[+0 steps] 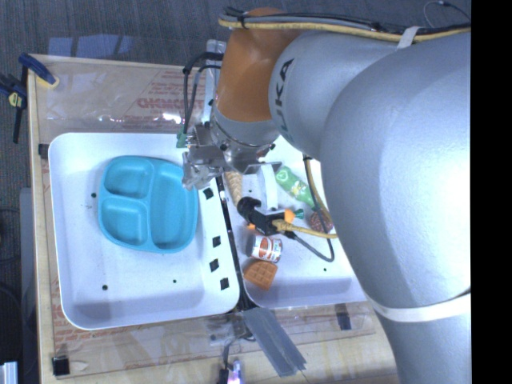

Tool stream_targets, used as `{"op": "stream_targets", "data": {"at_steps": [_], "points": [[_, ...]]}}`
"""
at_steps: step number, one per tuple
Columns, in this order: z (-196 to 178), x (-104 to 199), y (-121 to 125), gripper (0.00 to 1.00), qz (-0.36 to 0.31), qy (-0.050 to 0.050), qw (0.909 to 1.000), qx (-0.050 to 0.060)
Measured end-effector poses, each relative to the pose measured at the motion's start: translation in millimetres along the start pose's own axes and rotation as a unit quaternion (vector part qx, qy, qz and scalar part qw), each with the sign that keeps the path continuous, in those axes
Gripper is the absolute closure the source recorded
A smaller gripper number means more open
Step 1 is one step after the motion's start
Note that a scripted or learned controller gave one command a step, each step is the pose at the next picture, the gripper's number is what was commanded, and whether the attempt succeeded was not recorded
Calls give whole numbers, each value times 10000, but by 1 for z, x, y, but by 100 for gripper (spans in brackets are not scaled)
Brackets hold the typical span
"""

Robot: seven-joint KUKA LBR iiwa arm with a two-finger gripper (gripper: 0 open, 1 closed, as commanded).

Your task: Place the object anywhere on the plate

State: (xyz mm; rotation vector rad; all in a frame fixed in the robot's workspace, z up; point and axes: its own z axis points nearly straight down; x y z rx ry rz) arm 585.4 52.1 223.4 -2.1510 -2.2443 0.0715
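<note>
A blue plate [148, 203] with three compartments lies in the left bin [72, 238]. My gripper [194, 174] hangs over the plate's right rim, close to the wall between the two bins. Nothing can be seen in its grasp from this angle. A tan waffle cone [234, 184] lies just right of the gripper, at the left edge of the right bin [344, 274].
The right bin also holds a green bottle [292, 184], a small red and white can [268, 248], a round brown waffle piece [260, 273] and a brown item [321, 221] partly under the arm. The big grey arm covers most of that bin.
</note>
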Motion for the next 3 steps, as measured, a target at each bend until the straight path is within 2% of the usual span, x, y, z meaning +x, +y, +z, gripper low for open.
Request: {"op": "stream_targets", "data": {"at_steps": [1,2,3], "points": [[0,0,0,0,0,-1,10000,0],[-6,0,0,100,-23,-11,10000,36],[-12,10,13,100,-518,23,9984,-222]]}}
